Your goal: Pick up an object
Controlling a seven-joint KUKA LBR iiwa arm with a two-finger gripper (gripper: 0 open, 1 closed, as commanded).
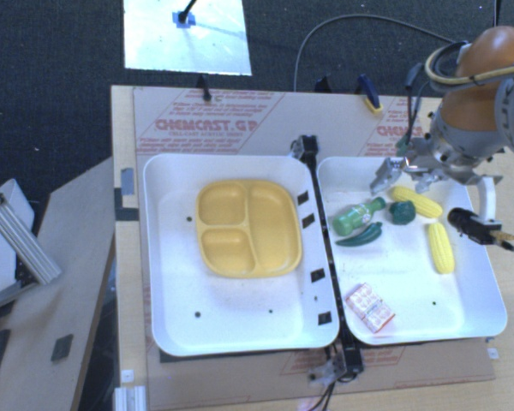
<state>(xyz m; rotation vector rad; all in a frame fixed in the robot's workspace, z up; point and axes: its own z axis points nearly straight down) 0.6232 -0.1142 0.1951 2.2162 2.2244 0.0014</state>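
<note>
Where the end effector hangs, its tips seem empty.

arm cut off at right edge

My two bins look like smooth white plastic with a faint sheen, and the yellow divided tray in the bin at nine o'clock is glossy plastic too. The toy food — two corn cobs, a green bottle, a dark green pepper — has the same moulded, slightly shiny look. The pink-and-white packet at six o'clock seems printed paper or card. Beneath lies a clear sheet under printed protective film, on matt, wood-like board. My gripper is dull grey metal; the shell above it — glossy orange.
</note>
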